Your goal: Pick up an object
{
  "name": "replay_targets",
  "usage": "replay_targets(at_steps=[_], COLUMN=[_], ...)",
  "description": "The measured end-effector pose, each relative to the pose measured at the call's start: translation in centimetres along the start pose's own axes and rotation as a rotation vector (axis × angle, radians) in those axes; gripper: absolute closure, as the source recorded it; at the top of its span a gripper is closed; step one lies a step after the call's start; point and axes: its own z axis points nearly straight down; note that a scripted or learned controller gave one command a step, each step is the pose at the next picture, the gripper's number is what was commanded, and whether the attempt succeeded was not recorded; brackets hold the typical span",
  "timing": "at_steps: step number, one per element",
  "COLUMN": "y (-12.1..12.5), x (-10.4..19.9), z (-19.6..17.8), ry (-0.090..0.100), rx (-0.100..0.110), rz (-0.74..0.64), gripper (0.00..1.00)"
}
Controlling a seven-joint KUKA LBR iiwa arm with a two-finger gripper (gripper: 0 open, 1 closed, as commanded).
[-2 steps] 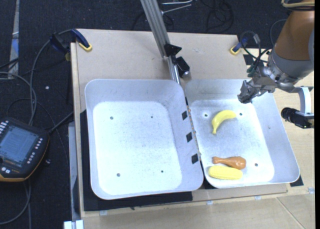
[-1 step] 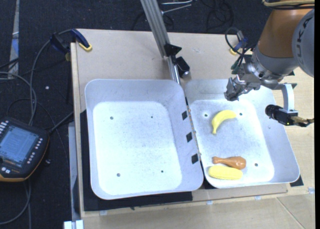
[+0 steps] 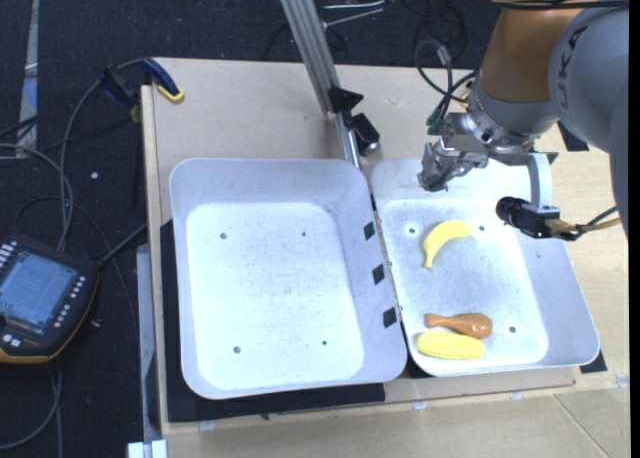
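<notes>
A yellow banana (image 3: 444, 240) lies in the upper middle of the right bin (image 3: 560, 296). Near that bin's front edge rest a brown drumstick-shaped toy (image 3: 461, 323) and, just below it, a yellow oblong piece (image 3: 450, 346). My gripper (image 3: 437, 178) hangs over the back left corner of the right bin, up and slightly left of the banana, apart from it. Nothing shows between its fingers.
The left bin (image 3: 200, 196) sits beside the right one, their rims meeting at the middle. A slanted metal pole (image 3: 312, 36) with a black clamp (image 3: 358, 131) rises behind the bins. A handheld pendant (image 3: 35, 291) and cables lie left of the bench.
</notes>
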Motion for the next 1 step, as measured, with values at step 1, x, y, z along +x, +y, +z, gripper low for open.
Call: replay_targets(at_steps=[1], y=[2.09], x=[5.17], z=[0.38], ry=[0.000], rx=[0.001], rz=[0.000], gripper=[1.00])
